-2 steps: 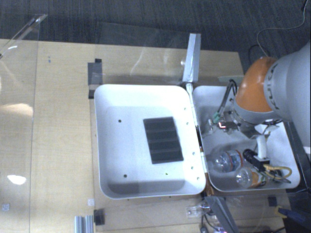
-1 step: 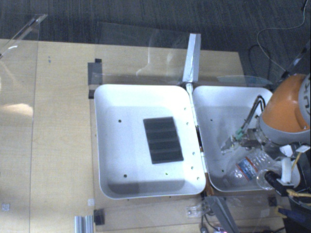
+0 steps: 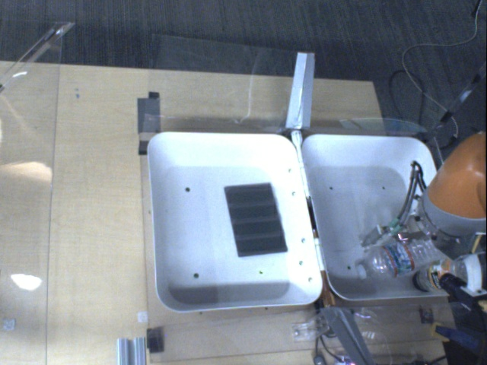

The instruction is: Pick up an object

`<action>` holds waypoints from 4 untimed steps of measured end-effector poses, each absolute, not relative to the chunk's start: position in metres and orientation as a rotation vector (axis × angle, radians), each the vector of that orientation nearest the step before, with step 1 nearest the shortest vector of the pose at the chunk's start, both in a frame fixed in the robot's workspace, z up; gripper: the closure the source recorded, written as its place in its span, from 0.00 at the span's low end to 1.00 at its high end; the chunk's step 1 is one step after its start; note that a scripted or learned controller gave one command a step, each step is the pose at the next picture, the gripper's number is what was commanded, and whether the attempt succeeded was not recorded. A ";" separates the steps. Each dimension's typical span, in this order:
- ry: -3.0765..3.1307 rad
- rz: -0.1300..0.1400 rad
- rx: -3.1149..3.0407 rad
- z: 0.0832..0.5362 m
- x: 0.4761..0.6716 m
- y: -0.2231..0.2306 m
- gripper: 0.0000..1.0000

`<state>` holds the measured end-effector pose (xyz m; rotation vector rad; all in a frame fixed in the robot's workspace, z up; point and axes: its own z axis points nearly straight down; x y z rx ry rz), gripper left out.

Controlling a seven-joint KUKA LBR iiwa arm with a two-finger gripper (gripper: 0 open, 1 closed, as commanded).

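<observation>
In the left bin [image 3: 175, 204] a black ridged rectangular pad [image 3: 256, 219] lies flat near the middle. The right bin [image 3: 342, 173] holds a clear plastic bottle [image 3: 388, 260] with a blue label, lying on its side near the front right corner. My gripper [image 3: 394, 238] reaches in from the right and hangs low over the bottle, right at its upper side. Nothing shows whether it touches or grips the bottle. The arm's orange band [image 3: 464, 182] sits above the wrist at the right edge.
A metal divider post [image 3: 300, 90] stands behind the seam between the two bins. Clear acrylic sheets [image 3: 30, 166] lie on the wooden bench at the left. Cables hang at the right behind the arm.
</observation>
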<state>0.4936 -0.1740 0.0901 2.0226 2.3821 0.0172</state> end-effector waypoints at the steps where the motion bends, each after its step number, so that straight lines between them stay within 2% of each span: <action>1: 2.473 0.011 1.906 0.090 0.492 -0.169 0.00; 2: 2.125 0.016 2.294 0.090 0.493 -0.204 0.00; 3: 2.129 0.025 2.283 0.102 0.497 -0.203 1.00; 4: 2.129 0.025 2.283 0.102 0.496 -0.203 0.00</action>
